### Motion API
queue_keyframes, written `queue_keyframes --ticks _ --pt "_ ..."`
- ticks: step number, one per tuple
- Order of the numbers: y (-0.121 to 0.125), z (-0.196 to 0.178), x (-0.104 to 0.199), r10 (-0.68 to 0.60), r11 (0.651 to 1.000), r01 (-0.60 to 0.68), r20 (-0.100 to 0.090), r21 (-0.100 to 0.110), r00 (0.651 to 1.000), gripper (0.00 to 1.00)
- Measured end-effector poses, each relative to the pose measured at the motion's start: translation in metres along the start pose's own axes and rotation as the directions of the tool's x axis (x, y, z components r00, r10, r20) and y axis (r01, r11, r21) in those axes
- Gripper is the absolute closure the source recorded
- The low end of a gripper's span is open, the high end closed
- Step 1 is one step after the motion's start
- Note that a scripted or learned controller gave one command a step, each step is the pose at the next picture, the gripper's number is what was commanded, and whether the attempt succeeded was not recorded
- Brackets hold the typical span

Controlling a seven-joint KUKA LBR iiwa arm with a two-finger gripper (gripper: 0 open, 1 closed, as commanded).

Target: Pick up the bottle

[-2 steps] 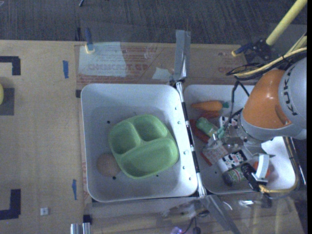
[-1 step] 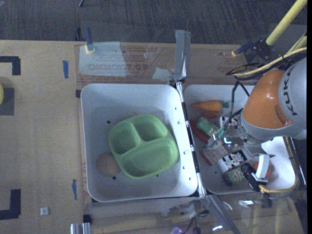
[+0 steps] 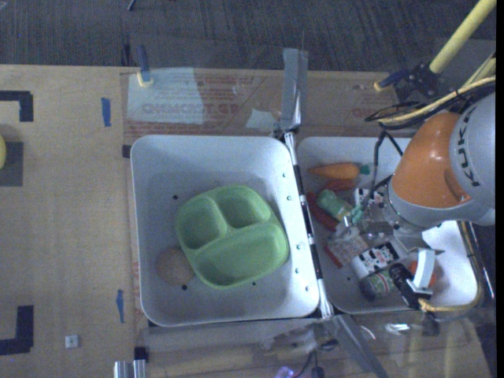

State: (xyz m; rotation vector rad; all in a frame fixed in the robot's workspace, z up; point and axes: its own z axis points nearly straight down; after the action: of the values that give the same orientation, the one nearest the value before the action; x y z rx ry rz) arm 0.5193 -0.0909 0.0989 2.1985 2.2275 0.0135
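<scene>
- The left bin [image 3: 150, 235], white and shallow, sat on the wooden bench [image 3: 63, 235] beside the right bin [image 3: 465, 290].
- A green divided tray [image 3: 231, 235] with three compartments lay tilted near the middle of the left bin.
- A tan round object [image 3: 174, 265] rested just beside the tray's lower left edge, partly tucked under it.
- An orange carrot [image 3: 335, 171] lay near the back wall of the right bin.
- Blue tape strips [image 3: 105, 111] and black corner markings [image 3: 20, 105] showed on the bench to the left of the bins.
</scene>
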Motion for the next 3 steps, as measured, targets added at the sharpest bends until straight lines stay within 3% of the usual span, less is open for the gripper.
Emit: queue_keyframes --ticks 1,2,3 --pt "0.067 0.014 -0.028 0.058 0.998 -0.058 0.0 0.01 0.998 0.0" --pt "0.068 0.002 -0.029 0.059 0.998 -0.059 0.001 0.005 0.998 1.0" --pt "0.126 -0.105 0.03 0.168 0.986 -0.168 0.001 0.012 0.986 1.0"
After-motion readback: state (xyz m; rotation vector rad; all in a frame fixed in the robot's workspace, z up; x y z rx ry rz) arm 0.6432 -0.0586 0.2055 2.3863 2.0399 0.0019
